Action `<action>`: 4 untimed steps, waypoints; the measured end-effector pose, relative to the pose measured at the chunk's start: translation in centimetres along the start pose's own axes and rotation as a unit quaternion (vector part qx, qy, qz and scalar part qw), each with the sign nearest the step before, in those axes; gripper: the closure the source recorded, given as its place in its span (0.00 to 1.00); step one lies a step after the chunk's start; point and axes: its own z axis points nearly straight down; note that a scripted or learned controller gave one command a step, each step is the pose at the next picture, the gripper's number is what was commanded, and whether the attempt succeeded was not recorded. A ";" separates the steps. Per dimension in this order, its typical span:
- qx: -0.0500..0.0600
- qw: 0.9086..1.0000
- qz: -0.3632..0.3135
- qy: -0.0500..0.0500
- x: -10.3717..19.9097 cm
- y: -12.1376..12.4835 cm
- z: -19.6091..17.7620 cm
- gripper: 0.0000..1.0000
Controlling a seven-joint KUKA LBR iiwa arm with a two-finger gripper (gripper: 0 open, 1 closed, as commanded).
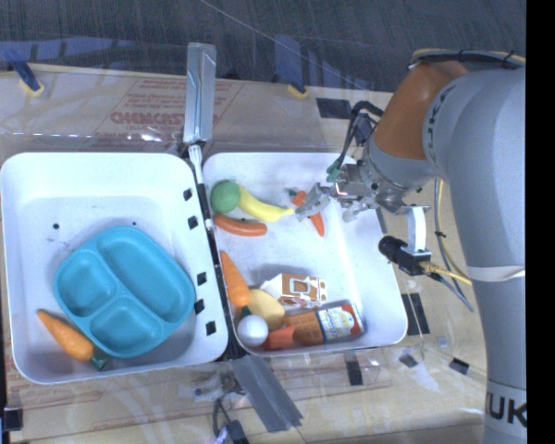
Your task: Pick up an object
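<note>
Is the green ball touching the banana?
Touching. The camera view shows the green ball pressed against the left end of the banana in the right bin, with no white floor between them.

A small orange carrot-shaped piece [316, 218] is seen in the right bin [370, 276], at its far right, tilted, just beside the gripper's [326, 195] tip.
</note>
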 end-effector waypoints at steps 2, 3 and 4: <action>-0.008 0.960 -0.279 -0.004 0.8 4.3 4.2 1.00; -0.009 0.990 -0.138 -0.003 3.2 4.3 -5.2 1.00; -0.007 0.999 0.038 -0.001 7.3 4.7 -7.0 1.00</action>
